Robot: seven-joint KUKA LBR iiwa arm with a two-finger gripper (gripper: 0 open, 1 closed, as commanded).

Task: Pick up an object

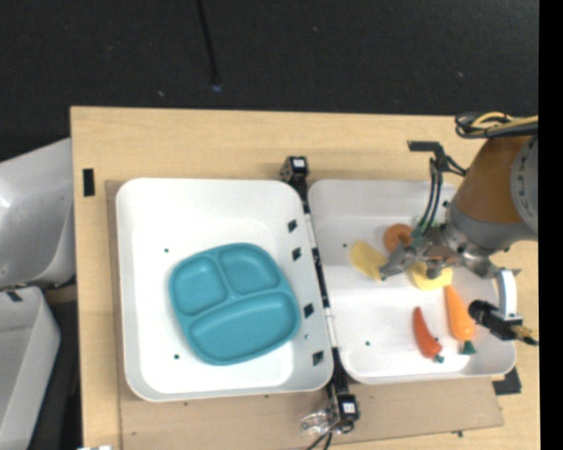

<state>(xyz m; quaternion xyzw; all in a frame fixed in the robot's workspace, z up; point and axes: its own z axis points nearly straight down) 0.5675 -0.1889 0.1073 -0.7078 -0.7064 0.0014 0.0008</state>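
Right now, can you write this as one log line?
fingers: down in right bin by yellow toy | red pepper, carrot: lying loose | blue tray: left bin

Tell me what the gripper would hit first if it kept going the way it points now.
Likely the pale yellow object in the right bin. The gripper points toward the view's left, and that object lies right at its tip. Depth is hard to judge from above, so it may instead meet the bin floor beside it.

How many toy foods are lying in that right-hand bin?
5, possibly more under the arm: a yellow piece mid-bin, an orange round one behind it, a yellow block beneath the pincer, a red chili and a carrot near the front.
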